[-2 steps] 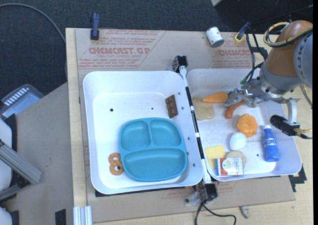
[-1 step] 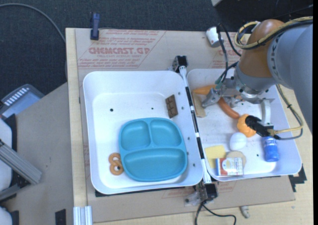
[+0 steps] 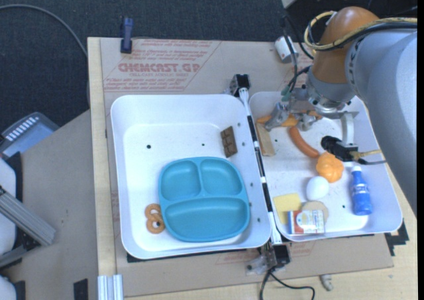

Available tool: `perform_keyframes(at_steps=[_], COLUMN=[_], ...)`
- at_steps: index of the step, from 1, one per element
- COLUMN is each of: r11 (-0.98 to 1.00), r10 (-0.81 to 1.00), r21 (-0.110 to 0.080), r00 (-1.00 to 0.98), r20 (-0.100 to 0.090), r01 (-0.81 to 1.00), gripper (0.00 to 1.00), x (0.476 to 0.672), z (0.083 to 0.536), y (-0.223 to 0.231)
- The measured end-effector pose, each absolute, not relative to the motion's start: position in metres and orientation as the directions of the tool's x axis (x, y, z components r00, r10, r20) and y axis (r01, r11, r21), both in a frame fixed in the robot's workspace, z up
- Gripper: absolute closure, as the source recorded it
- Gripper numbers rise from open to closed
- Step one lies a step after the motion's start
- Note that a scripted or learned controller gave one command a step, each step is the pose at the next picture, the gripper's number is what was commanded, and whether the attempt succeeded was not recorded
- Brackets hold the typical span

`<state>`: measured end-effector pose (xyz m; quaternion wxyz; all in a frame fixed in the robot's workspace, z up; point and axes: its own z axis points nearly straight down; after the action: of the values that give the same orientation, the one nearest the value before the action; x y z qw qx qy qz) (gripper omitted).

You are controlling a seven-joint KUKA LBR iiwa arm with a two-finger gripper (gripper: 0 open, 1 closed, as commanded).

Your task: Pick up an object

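- Hovering: gripper [image 3: 292,112] sits low in the far corner of the right bin [image 3: 288,171], close to the divider wall.
- Hand state: can't tell from this angle whether it's released or clenched, since the wrist body blocks the view. Nothing is visibly in its grasp.
- Likely target: orange sausage-shaped piece [image 3: 301,141], just beside the gripper on the near side and lying flat on the bin floor. A wooden block [image 3: 266,141] is also near, leaning along the divider.
- Further out from the hand: orange ball [image 3: 330,167], white egg [image 3: 317,188], blue bottle [image 3: 360,193] and yellow block [image 3: 287,203]. All are well apart from it.
- Judgement: pick not yet made; the gripper is at the approach stage.
- Risks:
  - The corner is tight, so a descent here could clip the divider wall or jam on the wooden block.
  - The sausage piece is curved and smooth, so an off-centre pinch may squirt it sideways.
  - The gripper looks offset from the piece's middle, so it could close on air.
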<state>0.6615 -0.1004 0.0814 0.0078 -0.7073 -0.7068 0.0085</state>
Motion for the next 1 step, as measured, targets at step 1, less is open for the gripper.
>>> perform_keyframes(at_steps=[1], r11=[-0.002], r10=[1.000], r21=[-0.031], r00=[0.002], r20=[-0.004], r01=[1.000], gripper=[1.00], x=[0.6595], z=[0.0901], y=[-0.1025])
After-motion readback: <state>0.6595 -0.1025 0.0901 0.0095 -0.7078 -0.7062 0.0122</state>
